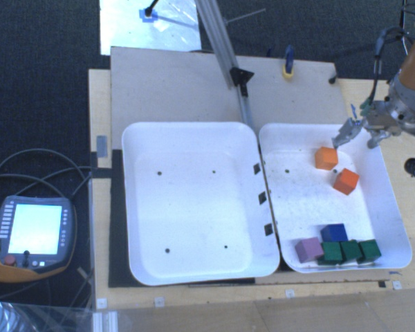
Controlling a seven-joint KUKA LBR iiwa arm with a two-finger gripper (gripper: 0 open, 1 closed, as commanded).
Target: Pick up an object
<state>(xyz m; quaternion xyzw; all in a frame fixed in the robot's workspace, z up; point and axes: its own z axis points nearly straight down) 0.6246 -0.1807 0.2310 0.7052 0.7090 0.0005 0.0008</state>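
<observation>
Currently gripper (pixel 361 134) spread wide, holding nothing, at 2 o'clock of orange block (pixel 326 158) in right bin (pixel 394 206)

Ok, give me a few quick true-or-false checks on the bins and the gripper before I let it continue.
1. All the blocks lie in the right bin. True.
2. The gripper is open above the right bin's far side. True.
3. The gripper holds an orange block. False: both orange blocks lie on the bin floor, apart from it.
4. The blue block sits alone in the bin's middle. False: it is huddled with the purple block and green blocks at the near edge.
</observation>
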